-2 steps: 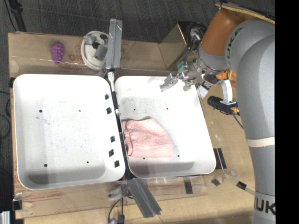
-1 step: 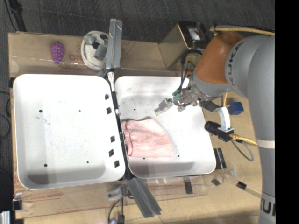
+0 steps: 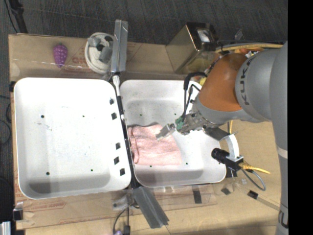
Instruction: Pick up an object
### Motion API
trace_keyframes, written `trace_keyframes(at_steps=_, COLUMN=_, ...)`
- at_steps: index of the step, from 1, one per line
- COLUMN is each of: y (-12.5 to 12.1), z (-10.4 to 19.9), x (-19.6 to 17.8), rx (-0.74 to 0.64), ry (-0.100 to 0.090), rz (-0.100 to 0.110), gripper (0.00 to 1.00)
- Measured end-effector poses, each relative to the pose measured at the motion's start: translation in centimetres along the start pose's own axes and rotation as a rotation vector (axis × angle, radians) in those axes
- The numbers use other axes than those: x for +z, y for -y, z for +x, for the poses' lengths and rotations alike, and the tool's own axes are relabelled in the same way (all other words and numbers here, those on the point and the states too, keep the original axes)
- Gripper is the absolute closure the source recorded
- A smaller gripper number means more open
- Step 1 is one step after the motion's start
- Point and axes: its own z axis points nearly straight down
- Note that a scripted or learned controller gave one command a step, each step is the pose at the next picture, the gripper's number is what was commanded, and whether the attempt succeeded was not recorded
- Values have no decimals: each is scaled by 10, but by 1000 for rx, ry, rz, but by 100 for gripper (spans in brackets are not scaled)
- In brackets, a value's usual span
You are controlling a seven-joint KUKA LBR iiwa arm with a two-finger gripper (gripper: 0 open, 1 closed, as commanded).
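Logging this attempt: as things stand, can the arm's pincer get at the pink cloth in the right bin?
Probably yes. The pincer is already at the upper right edge of the pink cloth, which lies flat on the floor of the right bin with nothing over it.

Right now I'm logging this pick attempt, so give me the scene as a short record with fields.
arm: reaches in from the right, over the right bin
gripper: at the pink cloth's upper right edge, finger state unclear
pink cloth: lies flat in the right bin, against its left wall
left bin: white, beside the right bin
outside bins: purple object and white coil on the bench behind
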Motion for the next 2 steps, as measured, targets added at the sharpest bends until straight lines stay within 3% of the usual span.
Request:
trace_keyframes(at_steps=1, y=-2, z=-26, x=65, rx=-24, ry=1, rz=-6, gripper=0)
trace_keyframes(at_steps=2, y=-1, z=5, x=65, rx=-34, ry=2, rz=-5, gripper=0)
